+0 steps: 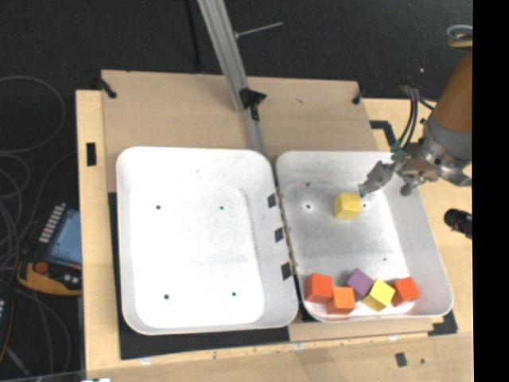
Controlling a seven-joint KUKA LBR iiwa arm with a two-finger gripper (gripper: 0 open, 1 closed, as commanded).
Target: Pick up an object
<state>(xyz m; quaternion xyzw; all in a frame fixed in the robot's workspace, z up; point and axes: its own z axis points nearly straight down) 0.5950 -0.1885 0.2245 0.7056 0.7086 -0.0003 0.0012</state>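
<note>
In the camera view the gripper [382,178] hangs over the right bin [413,237], just beside a lone yellow cube [347,205] and holding nothing; whether it is open, I cannot tell. Five more cubes [359,290] cluster at the bin's near edge, so the pick looks not yet done.

open floor around yellow cube [347,205], blocks [359,289] crowding near wall

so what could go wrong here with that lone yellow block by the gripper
The gripper sits at the upper right edge of the lone yellow block, not centred over it, so a descent could clip a corner and nudge it away. The block also lies tilted to the bin walls, so the grasp may slip. The right bin wall is close to the wrist, and a wide approach might brush it.
</note>
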